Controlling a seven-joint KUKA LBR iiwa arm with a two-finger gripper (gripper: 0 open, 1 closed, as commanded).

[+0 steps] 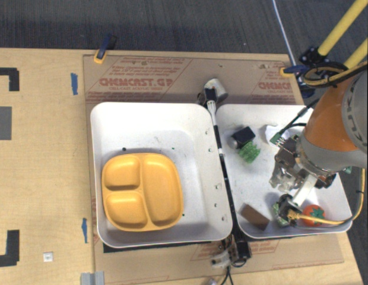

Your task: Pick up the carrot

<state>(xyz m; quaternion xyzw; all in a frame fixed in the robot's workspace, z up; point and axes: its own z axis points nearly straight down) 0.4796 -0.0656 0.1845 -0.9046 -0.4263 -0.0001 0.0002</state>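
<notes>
The carrot [314,214], a small orange-red piece with a green end, lies in the near right corner of the right bin [261,177]. Robot parts partly cover it. My gripper [283,180] hangs low over the right bin's middle, to the left of the carrot and a little farther back. Nothing shows as held in it.
A yellow divided plate [142,190] lies in the left bin [148,123]. The right bin also holds a black block [243,136] with a green leafy piece [250,152] at the back left, a brown block [254,217] at the front, and a white piece [272,133] near the back.
</notes>
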